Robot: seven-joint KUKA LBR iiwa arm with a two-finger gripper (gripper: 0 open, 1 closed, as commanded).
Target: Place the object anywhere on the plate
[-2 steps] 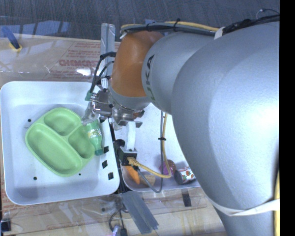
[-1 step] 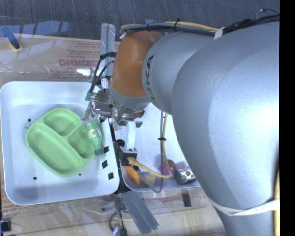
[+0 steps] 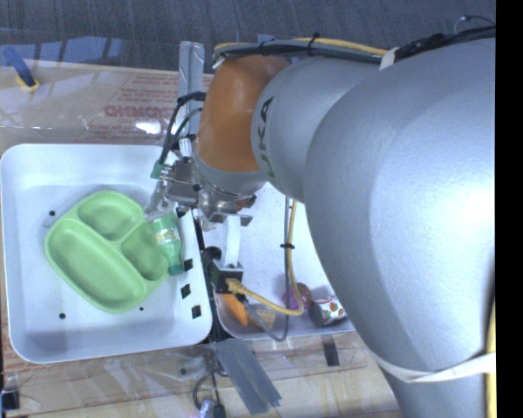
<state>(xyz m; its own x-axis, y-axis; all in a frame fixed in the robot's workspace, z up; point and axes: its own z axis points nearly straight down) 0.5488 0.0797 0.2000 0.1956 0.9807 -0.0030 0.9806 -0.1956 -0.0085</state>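
Camera view: green bottle [image 3: 166, 238] lies lengthwise across plate [image 3: 91, 259] edge

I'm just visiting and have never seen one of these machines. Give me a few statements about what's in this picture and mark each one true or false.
1. The plate is green and split into compartments. True.
2. The plate lies in the right-hand bin. False: it lies in the left bin.
3. A small green bottle is at the plate's right edge, just under the end effector. True.
4. The band above the arm's wrist is blue. False: it is orange.
5. A few small objects lie in the right bin, partly hidden by the arm. True.
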